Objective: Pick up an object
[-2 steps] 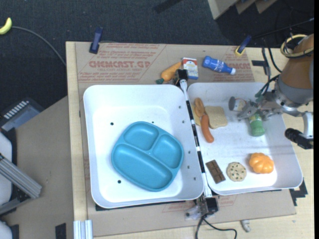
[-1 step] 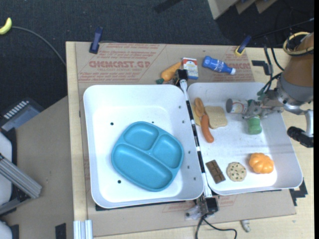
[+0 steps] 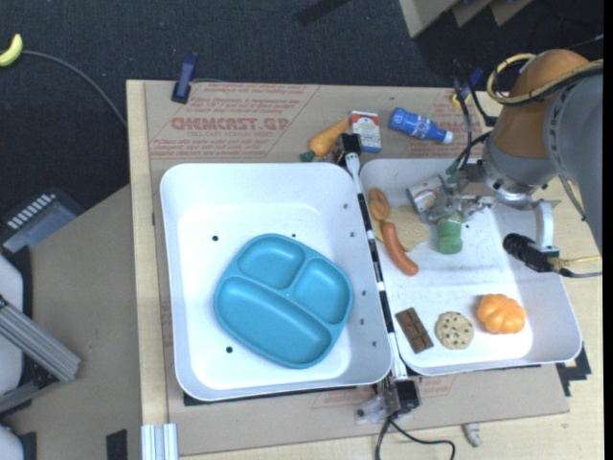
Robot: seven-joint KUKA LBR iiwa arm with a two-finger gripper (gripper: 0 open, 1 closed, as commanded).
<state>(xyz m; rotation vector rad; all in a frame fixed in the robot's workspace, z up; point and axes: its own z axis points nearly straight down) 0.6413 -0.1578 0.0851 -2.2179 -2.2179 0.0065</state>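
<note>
Two shallow white bins sat side by side on the tabletop [image 3: 239, 113]. The left bin [image 3: 192, 209] held one thing, a blue divided plate [image 3: 283, 298] with three compartments.

The right bin [image 3: 546, 305] held six loose items: one green cylinder [image 3: 448, 236], one orange sausage-shaped toy [image 3: 399, 249], one tan oval piece [image 3: 380, 204] by the dividing wall, one brown chocolate bar [image 3: 414, 328], one round cookie [image 3: 453, 330], and one orange pumpkin-like toy [image 3: 501, 313]. The chocolate bar, cookie and pumpkin lay in a row along the near side, each just beside the next.

The arm came in from the right, and the pincer [image 3: 448, 207] stood directly over the green cylinder, its metal parts touching or nearly touching the cylinder's top. Whether its fingers were apart or together could not be told.

Beyond the bins, on the tabletop, lay one blue bottle [image 3: 419, 126], one small carton [image 3: 365, 130] and one orange item [image 3: 330, 139].
</note>
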